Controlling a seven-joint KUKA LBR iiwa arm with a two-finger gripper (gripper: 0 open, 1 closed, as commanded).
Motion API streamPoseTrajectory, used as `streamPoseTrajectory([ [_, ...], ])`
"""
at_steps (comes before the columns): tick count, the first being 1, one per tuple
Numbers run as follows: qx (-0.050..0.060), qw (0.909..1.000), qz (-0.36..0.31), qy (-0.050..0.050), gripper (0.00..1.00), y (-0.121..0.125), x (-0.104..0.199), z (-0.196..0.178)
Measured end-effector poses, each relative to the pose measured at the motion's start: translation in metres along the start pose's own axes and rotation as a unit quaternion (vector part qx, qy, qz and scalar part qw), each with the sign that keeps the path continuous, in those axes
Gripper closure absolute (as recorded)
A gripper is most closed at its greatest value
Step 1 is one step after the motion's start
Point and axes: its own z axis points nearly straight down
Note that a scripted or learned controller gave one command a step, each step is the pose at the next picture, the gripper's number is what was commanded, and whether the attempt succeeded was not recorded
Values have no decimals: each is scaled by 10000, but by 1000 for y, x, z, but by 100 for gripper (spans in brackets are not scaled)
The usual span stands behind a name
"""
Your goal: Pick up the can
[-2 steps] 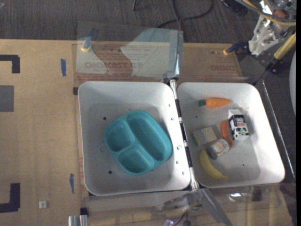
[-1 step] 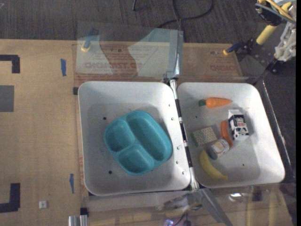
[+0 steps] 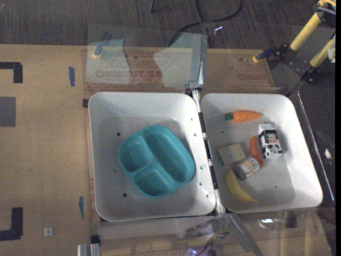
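the can (image 3: 248, 168) lies on its side in the right bin (image 3: 306, 193), near the middle, crowded on all sides: a banana (image 3: 238, 187) just below it, a small patterned packet (image 3: 231, 153) to its left, an orange-red item (image 3: 256, 148) touching its upper right, and a white carton (image 3: 270, 142) beyond that. a carrot (image 3: 244, 116) rests apart near the far wall. the left bin (image 3: 106, 196) holds a teal divided plate (image 3: 156, 160). both bins sit on the table (image 3: 42, 159). i cannot tell the state of the jaws.
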Motion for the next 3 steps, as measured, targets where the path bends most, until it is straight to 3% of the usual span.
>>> streamPoseTrajectory([
  [1, 8, 9999, -155, -6, 100, -56, -17, 21],
  [2, -2, 9992, -393, 1, 100, 20, -15, 0],
  [3, -2, 9968, 799, 5, 100, 21, -7, 0],
])
